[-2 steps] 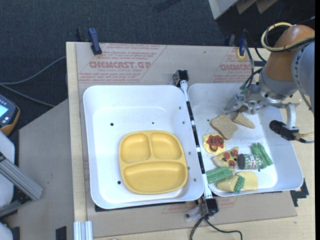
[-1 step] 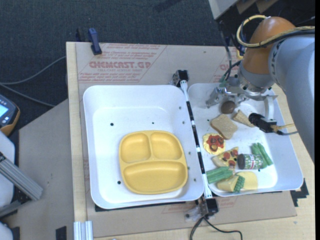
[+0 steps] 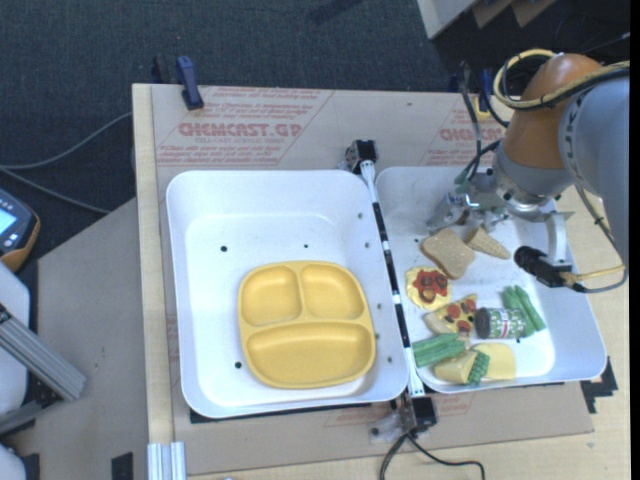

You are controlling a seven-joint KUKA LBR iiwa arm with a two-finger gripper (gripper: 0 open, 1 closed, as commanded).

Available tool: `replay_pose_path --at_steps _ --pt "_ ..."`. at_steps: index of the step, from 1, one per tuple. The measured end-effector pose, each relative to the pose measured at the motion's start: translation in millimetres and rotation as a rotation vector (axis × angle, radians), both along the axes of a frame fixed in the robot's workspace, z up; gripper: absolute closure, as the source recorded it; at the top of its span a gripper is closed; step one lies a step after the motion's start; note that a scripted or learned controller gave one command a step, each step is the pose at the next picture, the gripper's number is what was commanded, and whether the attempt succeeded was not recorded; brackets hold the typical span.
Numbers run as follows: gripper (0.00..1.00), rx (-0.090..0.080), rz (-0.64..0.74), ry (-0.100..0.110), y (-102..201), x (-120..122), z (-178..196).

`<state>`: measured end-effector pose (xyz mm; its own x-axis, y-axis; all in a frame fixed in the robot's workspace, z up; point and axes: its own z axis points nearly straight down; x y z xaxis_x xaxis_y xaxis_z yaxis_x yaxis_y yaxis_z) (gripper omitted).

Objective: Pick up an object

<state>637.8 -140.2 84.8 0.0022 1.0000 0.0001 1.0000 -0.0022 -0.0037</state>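
Right bin (image 3: 590, 353): holds the pickable items. Bread slice (image 3: 447, 253) at its centre; second tan wedge (image 3: 488, 242) just right of the slice; red-topped round piece (image 3: 429, 285) directly below the slice; small dark can (image 3: 499, 323) lower right of the slice; green pieces (image 3: 438, 349) further below.

Gripper (image 3: 478, 208): low over the bin, just above and right of the bread slice. Whether the fingers are spread or pressed together cannot be told; nothing seen between them.

Left bin (image 3: 190, 208): yellow divided tray (image 3: 303, 323).

Handling advice: centre on the slice, clear of the wedge; descend straight, close, lift slowly.
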Motion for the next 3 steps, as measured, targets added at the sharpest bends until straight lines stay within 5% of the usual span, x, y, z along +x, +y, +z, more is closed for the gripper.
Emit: replay_pose_path --at_steps 1,2,3 --pt "0.0 -0.001 0.004 -0.008 8 30 0" --pt "1.0 -0.002 0.004 -0.013 8 31 13" --pt "1.0 -0.002 0.003 -0.019 50 -22 6"
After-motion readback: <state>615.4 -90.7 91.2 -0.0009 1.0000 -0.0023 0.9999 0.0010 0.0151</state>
